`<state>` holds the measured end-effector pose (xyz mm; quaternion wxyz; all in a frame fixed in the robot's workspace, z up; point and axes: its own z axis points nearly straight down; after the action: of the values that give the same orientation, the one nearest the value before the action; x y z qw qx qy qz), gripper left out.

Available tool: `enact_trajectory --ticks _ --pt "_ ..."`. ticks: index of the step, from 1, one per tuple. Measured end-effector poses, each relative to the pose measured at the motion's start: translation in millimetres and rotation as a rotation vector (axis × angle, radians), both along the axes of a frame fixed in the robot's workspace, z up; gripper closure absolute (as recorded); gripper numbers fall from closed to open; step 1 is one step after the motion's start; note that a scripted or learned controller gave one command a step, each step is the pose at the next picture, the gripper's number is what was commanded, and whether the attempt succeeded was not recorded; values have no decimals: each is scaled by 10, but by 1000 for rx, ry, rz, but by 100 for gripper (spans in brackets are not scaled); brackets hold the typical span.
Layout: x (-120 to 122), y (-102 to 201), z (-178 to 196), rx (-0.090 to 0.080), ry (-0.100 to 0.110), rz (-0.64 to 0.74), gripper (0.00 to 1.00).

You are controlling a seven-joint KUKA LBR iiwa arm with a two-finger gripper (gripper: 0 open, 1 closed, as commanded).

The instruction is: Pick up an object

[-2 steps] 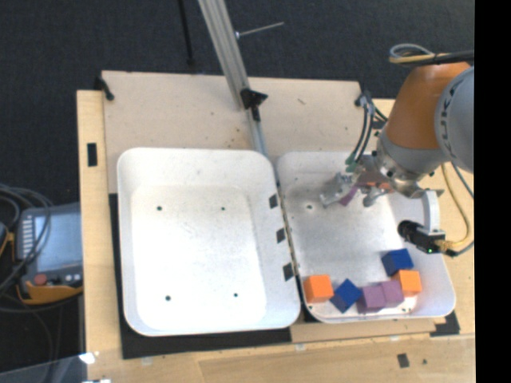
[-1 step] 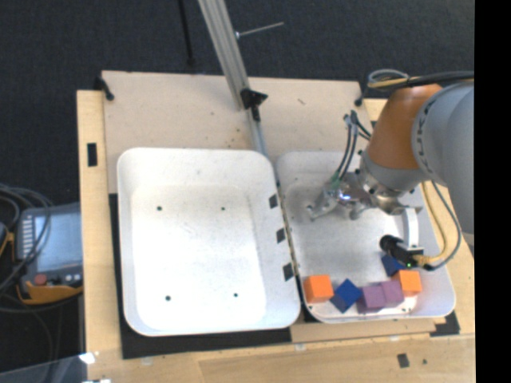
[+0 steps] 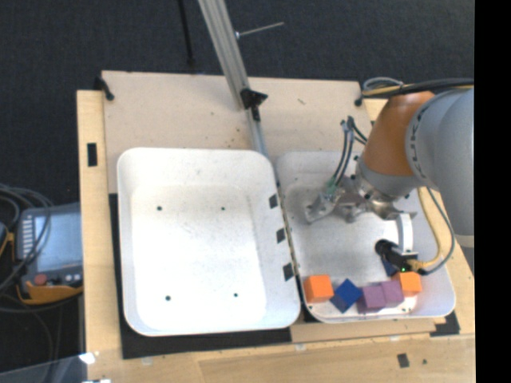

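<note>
Along the front wall of the right bin (image 3: 313, 174) lie an orange cube (image 3: 319, 287), a blue cube (image 3: 346, 294), a purple block (image 3: 382, 296) and a small orange block (image 3: 410, 283). My gripper (image 3: 318, 207) hangs over the upper left part of that bin, well behind the blocks and apart from them. Nothing shows in its grasp. The grey arm with its orange band (image 3: 393, 138) reaches in from the right and hides the bin's far right corner.
The left bin (image 3: 136, 174) sits beside the right one, with a thin dark gap between them. A slanted aluminium pole (image 3: 226, 42) comes down to the back of the bench. A black cable part with a green light (image 3: 393, 258) hangs above the blocks.
</note>
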<state>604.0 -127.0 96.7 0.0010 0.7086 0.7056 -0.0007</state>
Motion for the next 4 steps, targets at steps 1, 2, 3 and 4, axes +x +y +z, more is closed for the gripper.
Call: enact_trajectory --ticks 1,2,3,4 --pt "11 -6 122 2 -5 -7 100" --pt "-6 48 735 1 -7 6 100" --pt "11 140 1301 1 -7 8 100" --pt "31 129 1739 1 -6 9 100"
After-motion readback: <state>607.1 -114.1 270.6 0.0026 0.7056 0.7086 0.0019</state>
